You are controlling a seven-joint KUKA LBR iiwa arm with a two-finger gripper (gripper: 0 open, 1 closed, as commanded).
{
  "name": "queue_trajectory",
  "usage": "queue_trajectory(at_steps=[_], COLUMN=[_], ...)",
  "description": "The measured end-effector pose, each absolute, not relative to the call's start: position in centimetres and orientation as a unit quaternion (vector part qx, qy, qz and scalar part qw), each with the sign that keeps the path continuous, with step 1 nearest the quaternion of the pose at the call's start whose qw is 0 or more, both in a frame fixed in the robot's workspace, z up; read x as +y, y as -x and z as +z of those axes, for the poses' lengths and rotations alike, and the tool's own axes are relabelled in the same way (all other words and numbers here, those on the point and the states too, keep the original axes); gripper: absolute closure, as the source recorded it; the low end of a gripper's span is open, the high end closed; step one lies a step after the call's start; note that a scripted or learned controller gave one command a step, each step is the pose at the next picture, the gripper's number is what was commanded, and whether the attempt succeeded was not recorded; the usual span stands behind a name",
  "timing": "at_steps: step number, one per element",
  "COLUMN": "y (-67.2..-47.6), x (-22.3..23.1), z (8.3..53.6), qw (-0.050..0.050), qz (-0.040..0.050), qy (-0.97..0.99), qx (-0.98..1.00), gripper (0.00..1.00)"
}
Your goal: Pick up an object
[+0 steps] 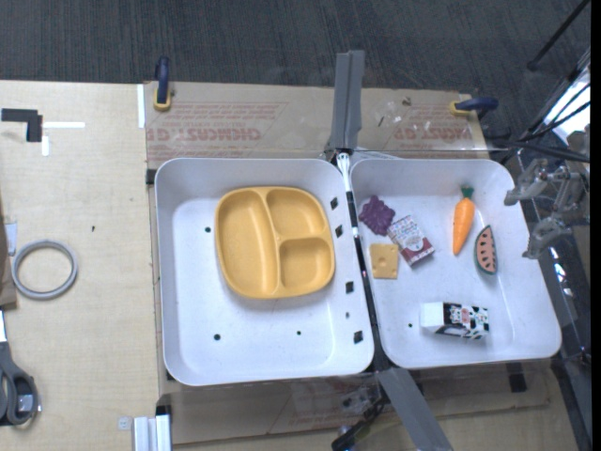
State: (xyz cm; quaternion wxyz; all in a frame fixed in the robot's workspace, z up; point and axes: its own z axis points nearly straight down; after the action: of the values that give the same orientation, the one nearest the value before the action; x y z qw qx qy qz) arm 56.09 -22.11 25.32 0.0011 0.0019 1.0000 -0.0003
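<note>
Taking the divider between the two bins (349, 252) as our landmark, we start far to its left, out on the bare bench, where a roll of tape (42, 269) lies flat – clutter, well apart from anything the task concerns. Nearer the divider, still on its left, the left bin (188, 346) holds a yellow sectioned plate (275, 241) set squarely in its upper half; we judge it is there as a place to receive items.

Just right of the divider sit purple grapes (377, 214), a cheese slice (384, 260) below them, and a small red-and-white packet (411, 239) beside both. Further right, a milk carton (454, 318) lies on its side toward the near wall of the right bin (526, 346). Further still stand a carrot (463, 224) and a watermelon slice (485, 250), close together. We judge the pieces are scattered loosely so any one can be picked – all candidates lie in this bin.

Farthest right of the divider, at the bin's outer edge, is the gripper (545, 209) – we cannot tell its state, and it appears to touch none of the items.
</note>
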Motion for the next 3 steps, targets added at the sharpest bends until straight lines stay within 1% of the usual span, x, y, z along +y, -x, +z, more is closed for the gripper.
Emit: queue_trajectory(at_steps=[1,2,3], y=[-63.4,-64.1,-59.3], x=[-22.2,-19.7,-20.1], z=[20.0,19.6,13.4], qw=[0.002,0.002,0.001], qz=[-0.0008,-0.0007,-0.0008], qy=[-0.172,-0.351,-0.369], qx=[0.985,0.936,0.930], gripper=[0.00,0.00,0.00])
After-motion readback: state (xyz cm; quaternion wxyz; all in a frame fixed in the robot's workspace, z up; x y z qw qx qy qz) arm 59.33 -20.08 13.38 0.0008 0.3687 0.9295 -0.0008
